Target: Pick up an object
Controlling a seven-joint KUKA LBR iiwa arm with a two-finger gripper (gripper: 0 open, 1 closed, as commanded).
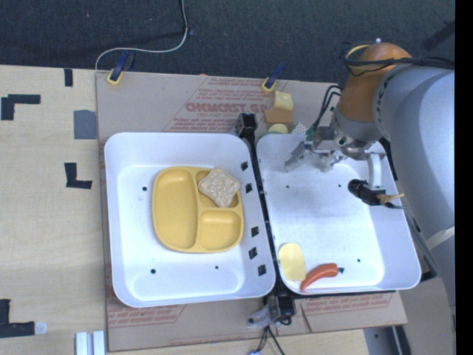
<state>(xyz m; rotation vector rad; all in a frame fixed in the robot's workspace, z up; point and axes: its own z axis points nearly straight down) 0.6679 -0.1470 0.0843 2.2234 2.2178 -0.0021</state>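
I see gripper (319, 152) over far part of right bin (384, 265), fingers spread, grasping nothing. Candidate objects, orange pepper (319, 275) and yellow piece (291, 259), lie at near edge, well apart from it. I judge approach step; next move needs travel toward them, then descent.

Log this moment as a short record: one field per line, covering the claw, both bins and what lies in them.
claw: over the far end of the right bin, nothing visibly held
left bin: holds a yellow divided tray
on tray: a tan speckled slice, in its far right compartment
right bin: holds a pale yellow piece and an orange-red pepper-like item at its near edge
behind bins: small blocks on the cardboard
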